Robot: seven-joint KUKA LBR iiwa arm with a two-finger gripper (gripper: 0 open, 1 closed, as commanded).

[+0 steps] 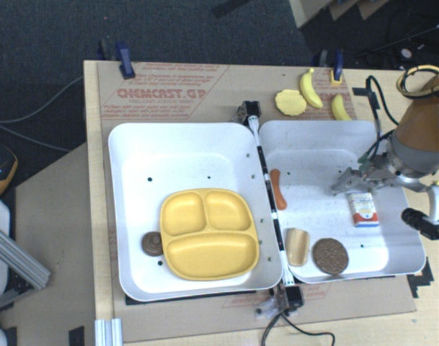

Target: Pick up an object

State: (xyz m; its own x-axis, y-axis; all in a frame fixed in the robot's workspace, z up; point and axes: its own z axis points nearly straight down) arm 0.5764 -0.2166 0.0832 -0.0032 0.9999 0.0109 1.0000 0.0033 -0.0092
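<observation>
Brown cookie (329,255), right bin (392,254) front: light, brittle. Small carton (363,210) mid-bin: light, stiff, grip across its narrow sides. Gripper (360,182) just above the carton, fingers apart, holding nothing.

Red print on the board (161,92) reads "CHEMCAST GP"; smaller lines illegible.
</observation>
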